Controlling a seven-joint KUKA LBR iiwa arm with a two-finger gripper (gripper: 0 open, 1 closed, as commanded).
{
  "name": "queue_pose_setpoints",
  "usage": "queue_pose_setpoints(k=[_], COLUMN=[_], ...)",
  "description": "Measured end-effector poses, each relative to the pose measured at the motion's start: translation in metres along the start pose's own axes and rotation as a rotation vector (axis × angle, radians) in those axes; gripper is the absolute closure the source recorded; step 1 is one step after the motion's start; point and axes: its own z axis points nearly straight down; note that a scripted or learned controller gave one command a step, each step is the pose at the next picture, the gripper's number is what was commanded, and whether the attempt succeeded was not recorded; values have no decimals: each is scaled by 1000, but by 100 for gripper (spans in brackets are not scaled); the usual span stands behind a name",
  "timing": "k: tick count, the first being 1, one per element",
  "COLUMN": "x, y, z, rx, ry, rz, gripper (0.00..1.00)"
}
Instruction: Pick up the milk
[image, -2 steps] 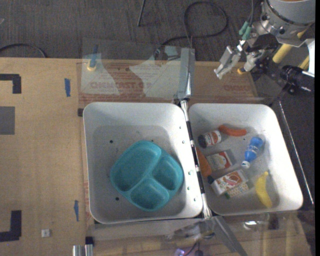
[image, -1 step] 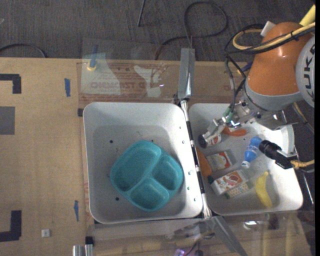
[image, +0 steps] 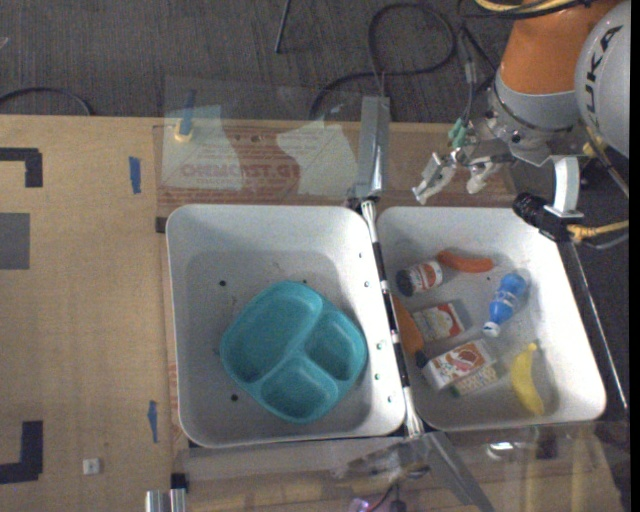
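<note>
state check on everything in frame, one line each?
White-and-red milk carton: lying on its side, right bin, ungrasped.
Small jar with red label: on its side.
Blue plastic bottle: lying down.
Yellow banana: flat near the right bin's front corner.
Orange carrot-shaped toy: lying flat.
Small tan box: lying flat.
Teal divided plate: right side up, left bin.
Gripper: open, above the right bin's far edge, holding nothing.

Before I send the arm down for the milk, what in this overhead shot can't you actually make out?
- Milk carton: label print too small to read in the camera view.
- Small box beside it: its print is likewise blurred.
- Orange item along the right bin's left wall: mostly hidden by the divider rim.
- Arm: cut off by the top and right edges.
- Gripper: fingers look spread, hanging above the bin's far rim.
</note>
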Motion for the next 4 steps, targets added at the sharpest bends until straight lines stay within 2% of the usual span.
queue_pose_setpoints(k=[1, 2, 3, 4], x=[-30, 21, -16, -21], y=[-86, -184, -143, -143], z=[132, 90, 185, 174], rx=[2, 4, -9, -15], ry=[2, 4, -3, -9], rz=[91, -119, -193, -184], gripper=[0, 0, 0, 100])
